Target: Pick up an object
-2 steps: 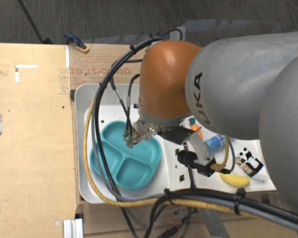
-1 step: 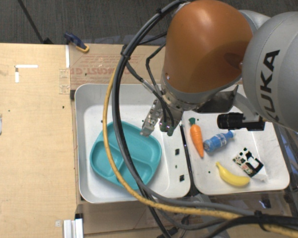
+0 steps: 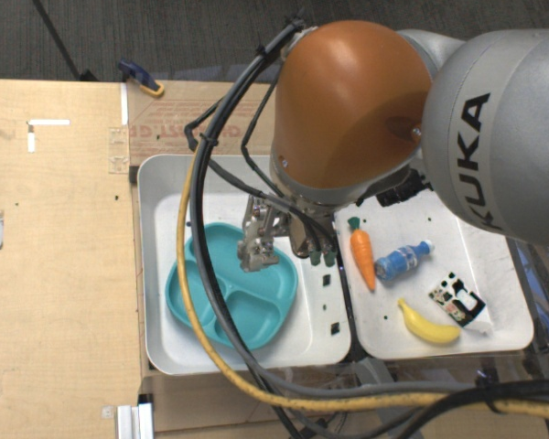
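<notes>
Objects: 1 teal plate (image 3: 221, 302), 1 carrot (image 3: 362, 258), 1 bottle (image 3: 403, 260), 1 banana (image 3: 427, 326).

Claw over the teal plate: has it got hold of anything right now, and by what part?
Cannot be told. The claw sits over the teal divided plate in the left bin, but the view does not show whether it grips the plate.

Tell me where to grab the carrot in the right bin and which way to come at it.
Grip the carrot across its thick orange upper body, just below the green top, coming straight down. It lies flat, lengthwise, close to the bin's left wall. The bottle is near its right side, so the fingers need care there.
</notes>
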Robot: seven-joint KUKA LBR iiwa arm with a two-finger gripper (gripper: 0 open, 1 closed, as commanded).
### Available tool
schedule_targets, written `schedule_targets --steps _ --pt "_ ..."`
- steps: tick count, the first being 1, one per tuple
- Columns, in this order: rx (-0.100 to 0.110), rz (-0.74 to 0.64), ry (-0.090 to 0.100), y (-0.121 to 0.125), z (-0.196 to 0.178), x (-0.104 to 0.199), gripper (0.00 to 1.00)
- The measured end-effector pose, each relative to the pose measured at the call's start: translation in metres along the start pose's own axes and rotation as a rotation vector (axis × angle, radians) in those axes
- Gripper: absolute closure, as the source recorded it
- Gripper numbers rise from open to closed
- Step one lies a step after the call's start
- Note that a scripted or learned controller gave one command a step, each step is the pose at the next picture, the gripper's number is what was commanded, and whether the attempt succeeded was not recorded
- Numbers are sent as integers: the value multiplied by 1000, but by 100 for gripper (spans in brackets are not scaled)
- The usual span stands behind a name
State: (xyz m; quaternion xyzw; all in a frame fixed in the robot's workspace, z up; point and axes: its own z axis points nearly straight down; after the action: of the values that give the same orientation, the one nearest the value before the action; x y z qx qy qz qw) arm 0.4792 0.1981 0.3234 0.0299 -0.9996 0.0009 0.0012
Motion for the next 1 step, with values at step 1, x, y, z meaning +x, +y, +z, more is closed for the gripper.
schedule_targets --steps 1 --pt "-1 -337 0 -39 43 -14 100"
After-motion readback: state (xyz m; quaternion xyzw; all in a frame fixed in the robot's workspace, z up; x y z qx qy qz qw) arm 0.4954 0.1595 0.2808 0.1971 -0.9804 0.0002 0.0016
